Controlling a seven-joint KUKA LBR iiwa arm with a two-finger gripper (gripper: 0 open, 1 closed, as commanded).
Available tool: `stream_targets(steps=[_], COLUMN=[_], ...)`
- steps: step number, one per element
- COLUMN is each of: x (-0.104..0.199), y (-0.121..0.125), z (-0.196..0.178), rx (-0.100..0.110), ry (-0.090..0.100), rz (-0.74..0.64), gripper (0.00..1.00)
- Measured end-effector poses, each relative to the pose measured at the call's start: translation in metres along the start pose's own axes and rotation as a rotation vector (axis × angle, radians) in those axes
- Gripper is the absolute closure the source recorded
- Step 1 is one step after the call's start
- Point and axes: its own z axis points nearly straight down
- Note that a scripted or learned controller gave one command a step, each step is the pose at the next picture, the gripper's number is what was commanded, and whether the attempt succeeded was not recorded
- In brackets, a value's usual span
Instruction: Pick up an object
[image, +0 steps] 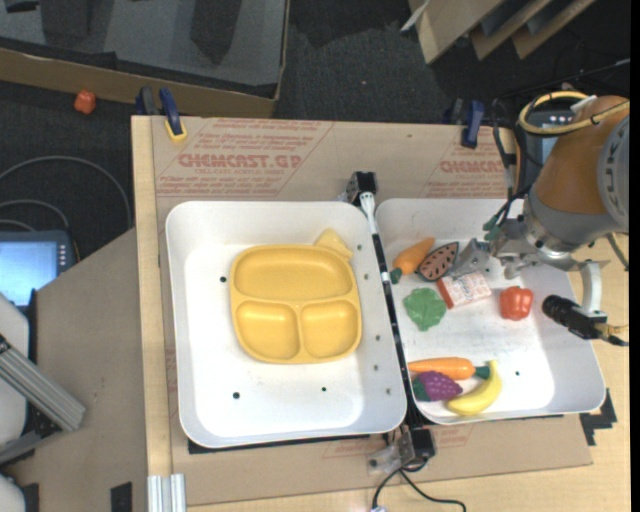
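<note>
We see the toy foods lying in the right bin (570, 400): a small red-and-white box (467, 291) sits near the middle of its upper half, with a dark oval piece with a reddish face (437, 261) just to its upper left and a short carrot (412, 256) beyond that, near the wall shared with the other bin. A green leafy vegetable (424, 308) lies just left of the box, and a red pepper or tomato (515, 302) lies to its right, apart from it. Toward the near edge we find a longer carrot (441, 367), a bunch of purple grapes (436, 384) and a banana (476, 393) packed close together. The pincer (482, 258) hangs low just above the box and beside the dark oval piece; we cannot tell how wide it stands or whether it grips anything. The grey and orange arm (580, 180) comes in over the bin's upper right. In the left bin (200, 300) rests a yellow divided plate (296, 303), with a yellow wedge (335, 243) at its upper right rim. Both bins sit on the tabletop (250, 150).
</note>
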Motion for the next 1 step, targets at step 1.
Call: stream_targets(steps=[1], x=[0.0617], y=[0.0653], z=[0.0290], rx=[-0.017], ry=[-0.007], rz=[-0.004], gripper=[0.00])
